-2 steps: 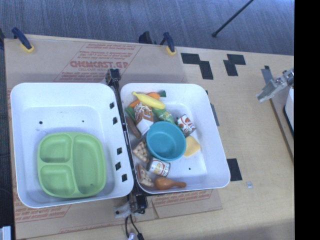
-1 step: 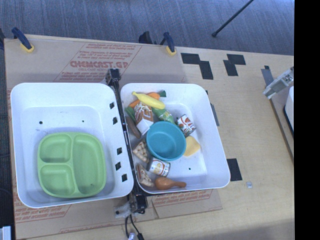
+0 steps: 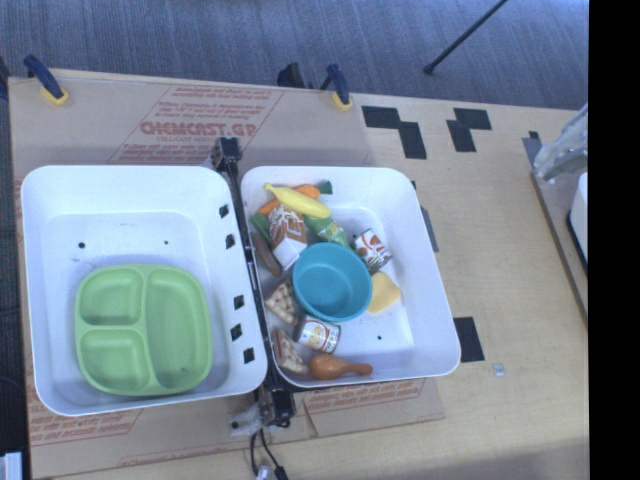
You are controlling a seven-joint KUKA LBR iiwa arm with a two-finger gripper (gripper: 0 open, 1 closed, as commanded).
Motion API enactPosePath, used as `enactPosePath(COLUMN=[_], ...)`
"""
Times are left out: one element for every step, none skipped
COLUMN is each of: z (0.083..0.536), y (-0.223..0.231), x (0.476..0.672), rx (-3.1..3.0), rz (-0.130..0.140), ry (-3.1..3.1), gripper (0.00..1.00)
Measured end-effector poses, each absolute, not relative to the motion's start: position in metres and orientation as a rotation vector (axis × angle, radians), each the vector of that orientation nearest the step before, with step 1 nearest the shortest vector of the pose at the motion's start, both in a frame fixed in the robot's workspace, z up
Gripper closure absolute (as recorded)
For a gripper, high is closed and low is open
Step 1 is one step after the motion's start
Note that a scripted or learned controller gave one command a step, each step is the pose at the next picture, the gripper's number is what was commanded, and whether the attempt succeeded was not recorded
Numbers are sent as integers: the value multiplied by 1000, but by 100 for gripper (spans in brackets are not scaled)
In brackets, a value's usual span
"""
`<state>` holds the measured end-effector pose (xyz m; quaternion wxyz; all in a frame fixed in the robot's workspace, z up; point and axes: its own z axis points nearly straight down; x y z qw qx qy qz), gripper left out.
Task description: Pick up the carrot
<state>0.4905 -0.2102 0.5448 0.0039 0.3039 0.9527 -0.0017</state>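
Camera view, right bin [image 3: 425,268]: carrot [image 3: 303,190] is lodged at the far end, beside banana [image 3: 297,202], among toy foods. Gripper state cannot be told. Pickup is judged not yet begun.

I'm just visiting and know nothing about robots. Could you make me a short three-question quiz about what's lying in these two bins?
1. True or false: the green divided plate lies in the left bin.
2. Which sits at the far end of the right bin, beside the carrot? A) blue bowl B) banana C) chicken drumstick
3. Fill in: the bowl's colour is ____.

Key: 1 true; 2 B; 3 blue.
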Motion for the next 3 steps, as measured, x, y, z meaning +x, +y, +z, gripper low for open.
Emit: enactPosePath(z=[514, 513, 515], y=[-210, -210, -209], x=[478, 478, 520], rx=[667, 50, -260], rz=[-1, -2, -4], ry=[3067, 3140, 3124], gripper=[100, 100, 100])
